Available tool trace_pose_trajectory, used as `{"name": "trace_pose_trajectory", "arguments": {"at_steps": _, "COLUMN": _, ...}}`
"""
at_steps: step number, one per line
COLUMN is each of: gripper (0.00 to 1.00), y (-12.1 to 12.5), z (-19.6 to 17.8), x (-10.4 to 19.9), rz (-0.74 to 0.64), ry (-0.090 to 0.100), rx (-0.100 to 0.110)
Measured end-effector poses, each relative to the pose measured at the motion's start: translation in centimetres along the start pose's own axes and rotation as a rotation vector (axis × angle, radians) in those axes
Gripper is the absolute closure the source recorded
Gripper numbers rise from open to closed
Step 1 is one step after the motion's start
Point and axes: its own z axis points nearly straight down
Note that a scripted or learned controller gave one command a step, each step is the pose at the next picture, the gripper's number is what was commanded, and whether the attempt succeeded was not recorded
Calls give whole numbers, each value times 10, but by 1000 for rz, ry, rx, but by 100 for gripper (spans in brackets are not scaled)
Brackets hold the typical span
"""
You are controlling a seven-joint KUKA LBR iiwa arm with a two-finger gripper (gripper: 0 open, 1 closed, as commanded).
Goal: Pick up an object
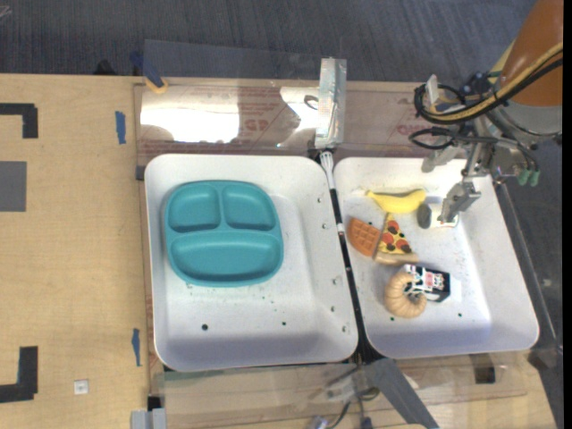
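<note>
Bench holds 2 white bins side by side. Left bin [179,329] carries a teal divided plate [223,231] near its far-left corner. Right bin [500,320] holds a banana [399,201] near the far edge, a waffle [362,237] and pizza slice [391,239] by the left wall, a croissant [405,295] touching a small black packet [432,281] mid-bin. Gripper [445,211] hangs just right of the banana, nothing between its fingers; jaw state: cannot tell.
</note>
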Motion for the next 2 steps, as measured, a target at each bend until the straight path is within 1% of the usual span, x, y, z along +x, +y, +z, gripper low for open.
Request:
{"name": "trace_pose_trajectory", "arguments": {"at_steps": 1, "gripper": 0, "y": 1, "z": 151, "x": -3, "rz": 158, "ry": -9, "rx": 0}}
{"name": "trace_pose_trajectory", "arguments": {"at_steps": 2, "gripper": 100, "y": 2, "z": 136, "x": -7, "rz": 156, "ry": -20, "rx": 2}}
